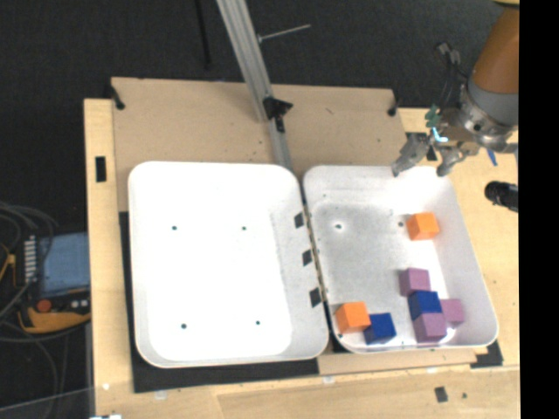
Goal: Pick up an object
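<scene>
Nearest the camera, along the front edge of the right bin, sits a cluster of blocks: an orange block touching a blue block at the front left, then to their right a purple block with another purple one just beside it, a second blue block behind them, and a third purple block behind that. Farther back, alone and well apart from the cluster, lies a second orange block. That makes seven blocks as far as I can count: two orange, two blue, three purple, though the stacked-looking pile at the front right may hide more. The left bin lies beside it, touching along the middle seam. Farthest back, the gripper hangs over the right bin's rear rim, its two fingers spread apart with nothing between them. By my judgement the task has hardly begun: no block is lifted, and the approach, the grasp and the lift are all left to do; the lone orange block is the nearest candidate.
</scene>
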Robot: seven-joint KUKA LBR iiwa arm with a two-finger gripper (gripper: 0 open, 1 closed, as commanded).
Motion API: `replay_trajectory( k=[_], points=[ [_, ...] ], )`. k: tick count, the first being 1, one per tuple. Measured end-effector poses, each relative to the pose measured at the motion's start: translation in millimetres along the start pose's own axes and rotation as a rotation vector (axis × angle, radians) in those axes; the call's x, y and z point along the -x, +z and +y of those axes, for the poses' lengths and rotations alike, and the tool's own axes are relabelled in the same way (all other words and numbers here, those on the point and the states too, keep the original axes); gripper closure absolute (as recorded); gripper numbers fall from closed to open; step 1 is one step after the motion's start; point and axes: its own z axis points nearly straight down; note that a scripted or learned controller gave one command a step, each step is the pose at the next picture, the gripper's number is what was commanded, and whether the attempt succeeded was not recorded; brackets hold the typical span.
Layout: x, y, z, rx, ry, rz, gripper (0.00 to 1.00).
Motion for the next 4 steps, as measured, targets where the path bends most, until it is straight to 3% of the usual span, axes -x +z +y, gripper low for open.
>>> replay_trajectory(
  k=[1,4],
  points=[
    [0,-3,1,0.004,-0.003,-0.003,0.00],
    [-4,164,-14,0.002,0.005,-0.002,0.00]
  ],
)
